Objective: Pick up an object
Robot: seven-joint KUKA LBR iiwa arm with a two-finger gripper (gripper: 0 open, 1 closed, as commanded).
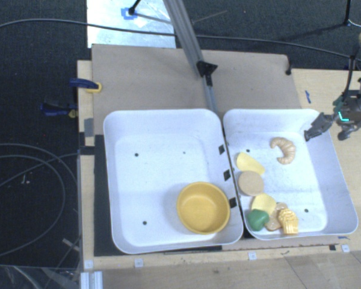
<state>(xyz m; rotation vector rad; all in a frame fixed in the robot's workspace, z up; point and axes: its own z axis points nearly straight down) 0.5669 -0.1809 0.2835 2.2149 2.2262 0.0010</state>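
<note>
The right bin point(325, 179) holds a tan croissant point(284, 149), a pale yellow wedge point(249, 163), a round tan disc point(250, 183), a yellow piece point(263, 203), a green piece point(257, 220) and a yellow corn-like piece point(288, 221). A yellow bowl point(203, 207) sits in the left bin point(138, 161) near its front right corner. My gripper point(330, 129) hovers at the right bin's far right rim, right of the croissant, open, with nothing between its dark fingers point(317, 127).
A slanted grey pole point(186, 29) crosses above the bins' far side and ends at a black clamp point(206, 69). Blue and yellow clamps point(78, 95) sit at the bench's left edge. Cables lie on the dark floor to the left.
</note>
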